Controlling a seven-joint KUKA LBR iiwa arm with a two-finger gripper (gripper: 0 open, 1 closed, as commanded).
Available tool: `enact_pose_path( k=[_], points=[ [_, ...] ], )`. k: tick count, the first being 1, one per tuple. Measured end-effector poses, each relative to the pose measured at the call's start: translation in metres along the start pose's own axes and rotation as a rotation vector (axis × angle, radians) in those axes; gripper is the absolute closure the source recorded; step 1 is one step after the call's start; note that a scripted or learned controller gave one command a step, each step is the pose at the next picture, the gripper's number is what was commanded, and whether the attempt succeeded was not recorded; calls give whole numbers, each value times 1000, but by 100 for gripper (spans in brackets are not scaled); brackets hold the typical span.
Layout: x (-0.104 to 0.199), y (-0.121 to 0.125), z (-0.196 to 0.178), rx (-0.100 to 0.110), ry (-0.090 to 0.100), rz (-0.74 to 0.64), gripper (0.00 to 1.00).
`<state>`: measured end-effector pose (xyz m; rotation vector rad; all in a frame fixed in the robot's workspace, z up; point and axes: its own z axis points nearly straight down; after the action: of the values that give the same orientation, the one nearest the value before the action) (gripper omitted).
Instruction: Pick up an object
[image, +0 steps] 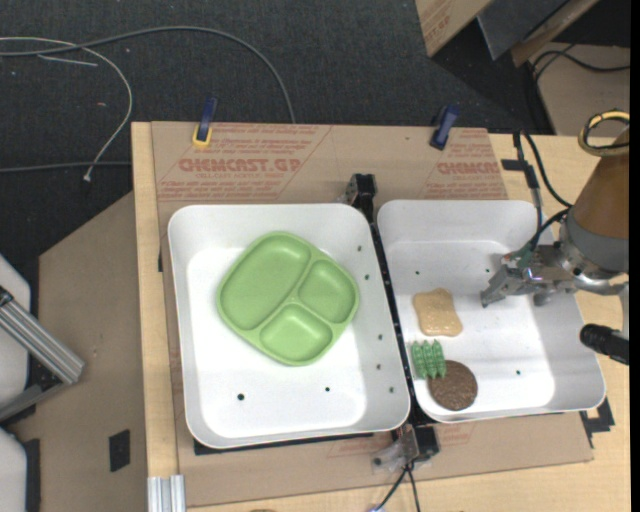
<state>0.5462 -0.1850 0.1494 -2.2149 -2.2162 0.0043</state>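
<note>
Two white bins sit side by side on the desk (160, 300). The claw (500, 292) hangs low over the right bin (560, 380), near its far right part, at the end of the grey arm (600, 225) with its orange band. Whether the claw is wide or narrow cannot be told from this angle, and nothing shows between its tips. Just to the claw's left and slightly nearer the camera lies a tan cracker (438, 312), apart from the claw. Further toward the near edge from the claw lie a small green ridged piece (428, 358) and a brown round cookie (453, 385), touching each other. Well to the claw's left, in the left bin (200, 400), rests a green divided plate (288, 297).
</note>
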Motion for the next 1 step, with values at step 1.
enact_pose_path(
  k=[1],
  points=[
    [5,3,62,-2,0,0,0]
  ],
)
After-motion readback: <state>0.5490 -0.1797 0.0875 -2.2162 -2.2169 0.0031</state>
